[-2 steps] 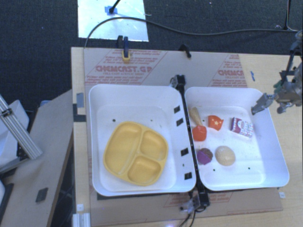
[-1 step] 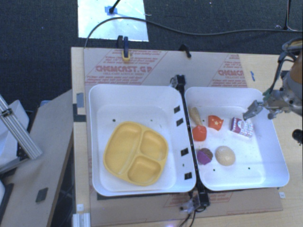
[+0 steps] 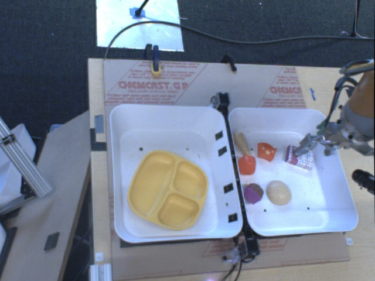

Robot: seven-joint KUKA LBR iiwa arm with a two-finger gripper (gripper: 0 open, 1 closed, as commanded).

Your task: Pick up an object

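Observation:
The right bin (image 3: 334,215) holds several small objects. A pink and white packet (image 3: 299,159) lies near its far right. A red piece (image 3: 266,151), an orange-red cylinder (image 3: 246,165) and a tan stick (image 3: 241,142) sit by the bin's left wall. A purple lump (image 3: 253,192) and a beige egg-shaped object (image 3: 279,192) lie toward the front. My gripper (image 3: 317,146) hangs over the bin's right part, open, with one fingertip (image 3: 305,146) just above the packet's upper right corner. Nothing sits between the fingers.
The left bin (image 3: 135,122) holds a yellow divided plate (image 3: 169,188). A black clamp strip (image 3: 231,174) runs along the joint between the two bins. The grey arm (image 3: 358,119) comes in over the right bin's right rim.

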